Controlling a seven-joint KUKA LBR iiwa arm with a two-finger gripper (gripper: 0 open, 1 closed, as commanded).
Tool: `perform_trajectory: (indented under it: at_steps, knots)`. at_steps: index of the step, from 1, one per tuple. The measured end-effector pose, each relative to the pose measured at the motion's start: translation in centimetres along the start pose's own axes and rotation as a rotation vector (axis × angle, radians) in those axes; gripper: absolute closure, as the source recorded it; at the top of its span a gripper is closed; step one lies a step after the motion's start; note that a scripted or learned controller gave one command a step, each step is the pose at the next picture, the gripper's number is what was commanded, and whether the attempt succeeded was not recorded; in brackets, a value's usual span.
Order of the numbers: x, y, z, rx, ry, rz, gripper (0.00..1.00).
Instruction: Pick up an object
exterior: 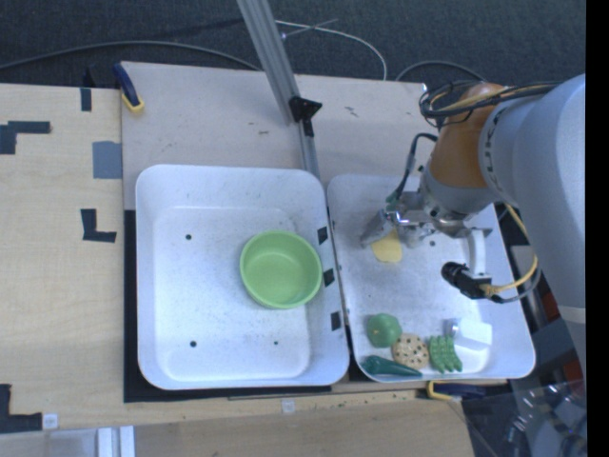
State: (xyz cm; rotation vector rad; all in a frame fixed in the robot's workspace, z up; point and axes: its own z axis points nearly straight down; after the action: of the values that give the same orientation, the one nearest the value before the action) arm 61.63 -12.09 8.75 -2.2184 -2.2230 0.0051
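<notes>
Reaching in over the right shallow white bin (514,341), the grey arm's pincer (387,232) hangs just above a pale yellow rounded object (387,250); whether it is open or closed I cannot tell. A green blob (384,328), a speckled cookie (410,350) and a green ridged piece (444,353) lie near that bin's front edge. A round green bowl (280,269) sits in the left white bin (171,208).

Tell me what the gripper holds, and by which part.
Cannot be told: the gripper sits right above the yellow piece in the right bin.
</notes>
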Motion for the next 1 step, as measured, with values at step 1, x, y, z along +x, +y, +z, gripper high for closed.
perform_trajectory:
  at_steps: [1]
  knots:
    - [-1.00,0.08,-1.43,-0.011,-0.018,0.007,1.00]
